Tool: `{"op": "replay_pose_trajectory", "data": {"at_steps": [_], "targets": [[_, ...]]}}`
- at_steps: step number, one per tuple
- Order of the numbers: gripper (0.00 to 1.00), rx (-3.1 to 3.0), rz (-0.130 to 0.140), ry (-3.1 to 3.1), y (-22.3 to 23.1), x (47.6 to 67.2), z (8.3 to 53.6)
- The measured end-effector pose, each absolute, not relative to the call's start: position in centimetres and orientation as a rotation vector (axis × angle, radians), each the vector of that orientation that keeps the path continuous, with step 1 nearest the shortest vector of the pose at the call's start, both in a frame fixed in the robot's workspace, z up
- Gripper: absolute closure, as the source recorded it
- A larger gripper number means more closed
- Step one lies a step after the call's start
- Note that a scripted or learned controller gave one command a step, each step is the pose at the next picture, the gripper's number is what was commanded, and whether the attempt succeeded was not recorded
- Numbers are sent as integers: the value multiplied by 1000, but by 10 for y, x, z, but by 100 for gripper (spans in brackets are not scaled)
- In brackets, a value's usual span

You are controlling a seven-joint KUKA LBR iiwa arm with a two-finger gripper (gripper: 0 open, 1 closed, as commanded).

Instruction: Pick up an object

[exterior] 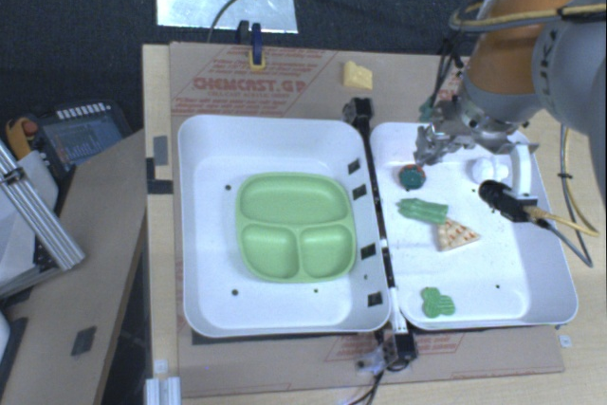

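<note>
Right, the gripper (424,154) hangs low over the far end of the right bin (545,299), just above and beside the round teal toy (412,176), which sits on the bin floor near the divider. To my eye this is the approach step: nothing is lifted, and every piece lies flat in the bin. The teal toy looks like the target. The next move calls for a short, straight drop, centred on that toy, because it is small and rounded and could roll off if it is caught off-centre.

Other candidates lie nearer me: a green stick-shaped toy (422,211), touching or almost touching a pizza-slice toy (457,233), and a little green piece (437,302) well apart near the front rim. The left bin (204,204) holds a green divided plate (289,226).

Hard to read: the wrist's bulk and clutter blur the gripper's tip, so I can't tell whether it is released or clenched. The teal toy's red patch is too small to make out.
</note>
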State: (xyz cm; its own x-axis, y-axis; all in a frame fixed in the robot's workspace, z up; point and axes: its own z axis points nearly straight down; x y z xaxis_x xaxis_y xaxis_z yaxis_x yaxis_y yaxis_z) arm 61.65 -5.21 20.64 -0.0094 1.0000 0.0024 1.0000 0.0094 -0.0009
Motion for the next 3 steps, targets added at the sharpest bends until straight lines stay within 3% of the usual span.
{"op": "replay_pose_trajectory", "data": {"at_steps": [1, 2, 3], "targets": [[100, -2213, -4, -2232, -8, 613, 217], [100, -2210, -3, -2231, 40, 595, 225], [100, -2210, -6, -2233, 94, 599, 231]]}}
